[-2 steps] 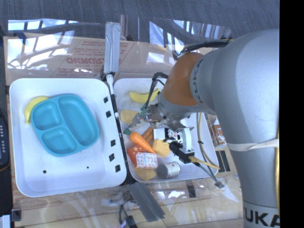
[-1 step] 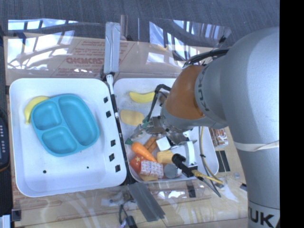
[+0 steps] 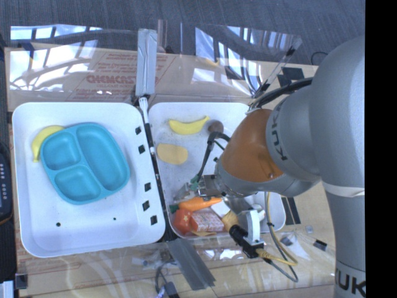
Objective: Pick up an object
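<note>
Bulky grey KUKA arm (image 3: pixel 329 123) with glossy orange band (image 3: pixel 248 154) above wrist; black lettering on casing; black cables looping alongside; yellow cable trailing below.

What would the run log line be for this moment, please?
arm: over right bin | carrot, red box: near corner | banana: far side | blue tray: left bin
</note>
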